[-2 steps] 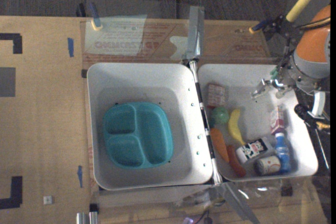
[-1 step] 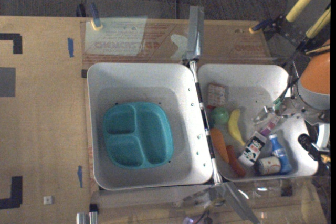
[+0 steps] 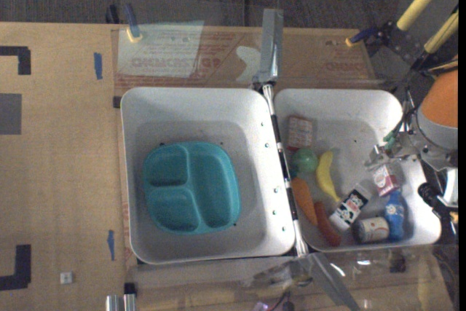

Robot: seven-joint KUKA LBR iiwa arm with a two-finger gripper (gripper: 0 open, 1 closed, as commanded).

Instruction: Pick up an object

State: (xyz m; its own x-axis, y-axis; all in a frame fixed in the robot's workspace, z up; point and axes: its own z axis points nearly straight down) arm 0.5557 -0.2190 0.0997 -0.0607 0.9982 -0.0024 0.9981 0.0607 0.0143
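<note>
Since the arm enters from the right, its gripper hangs over the upper right part of the right bin, just inside the right wall; whether the jaws are spread or closed I cannot tell, and nothing is visibly between them. The candidates all lie below and to the left of the jaws. Nearest is a small pink carton, just below them. Further left lies a yellow banana, long axis running roughly top to bottom with a slight tilt; a black-and-white carton sits at its lower end. A blue bottle and a can rest near the bottom wall. Judgement: shortest move is down toward the pink carton.
</note>
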